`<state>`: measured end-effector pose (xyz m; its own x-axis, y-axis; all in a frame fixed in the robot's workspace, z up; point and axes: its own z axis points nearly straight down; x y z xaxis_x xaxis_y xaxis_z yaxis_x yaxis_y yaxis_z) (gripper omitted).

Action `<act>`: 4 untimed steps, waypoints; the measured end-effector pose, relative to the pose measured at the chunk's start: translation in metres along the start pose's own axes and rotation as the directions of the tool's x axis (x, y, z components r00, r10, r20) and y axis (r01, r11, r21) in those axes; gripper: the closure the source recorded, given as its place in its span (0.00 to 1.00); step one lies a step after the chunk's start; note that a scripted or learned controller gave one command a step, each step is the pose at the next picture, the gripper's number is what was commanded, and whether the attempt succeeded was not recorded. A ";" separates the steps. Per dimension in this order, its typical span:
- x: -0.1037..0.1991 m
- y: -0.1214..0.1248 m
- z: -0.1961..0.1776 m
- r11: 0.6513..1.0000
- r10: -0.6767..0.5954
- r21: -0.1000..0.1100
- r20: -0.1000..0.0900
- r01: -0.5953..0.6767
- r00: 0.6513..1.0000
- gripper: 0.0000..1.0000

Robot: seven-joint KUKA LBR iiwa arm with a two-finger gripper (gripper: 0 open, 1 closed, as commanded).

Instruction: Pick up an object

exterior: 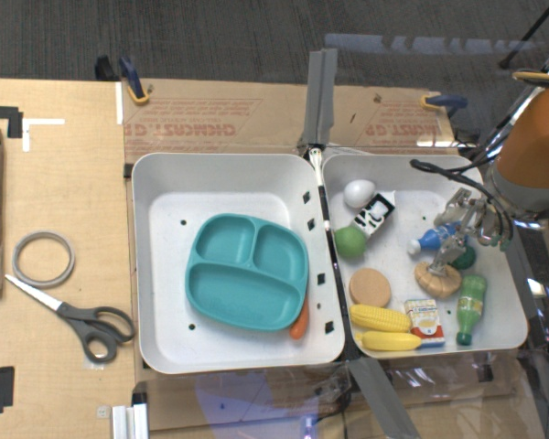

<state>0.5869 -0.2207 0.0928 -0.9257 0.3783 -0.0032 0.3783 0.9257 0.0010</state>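
Camera view: tool (464, 231) sits low in the right bin (511, 337) over the blue figure (432, 240) and tan lump (437, 280), can't tell its opening; crowded there, so centre on one item before closing and lift straight.

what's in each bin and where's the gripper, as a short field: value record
left bin: teal divided plate, orange carrot at the plate's lower right edge
right bin: white egg, green ball, corn cob, banana, green bottle, small carton
gripper: over the right bin's right side, above a blue toy
outside the bins: scissors, tape roll
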 end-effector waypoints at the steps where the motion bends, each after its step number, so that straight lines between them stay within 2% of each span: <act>1: 0.042 0.006 0.000 0.993 0.121 0.000 0.001 -0.121 0.993 0.00; 2: 0.071 -0.026 0.001 0.981 0.194 0.001 -0.002 -0.194 0.981 0.00; 3: -0.027 0.010 0.000 0.907 0.422 0.001 0.002 -0.422 0.907 0.00; 4: -0.028 0.011 -0.010 0.908 0.419 0.000 0.006 -0.419 0.908 1.00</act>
<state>0.6173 -0.2207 0.1030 -0.6822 0.7311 -0.0085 0.7311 0.6823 0.0021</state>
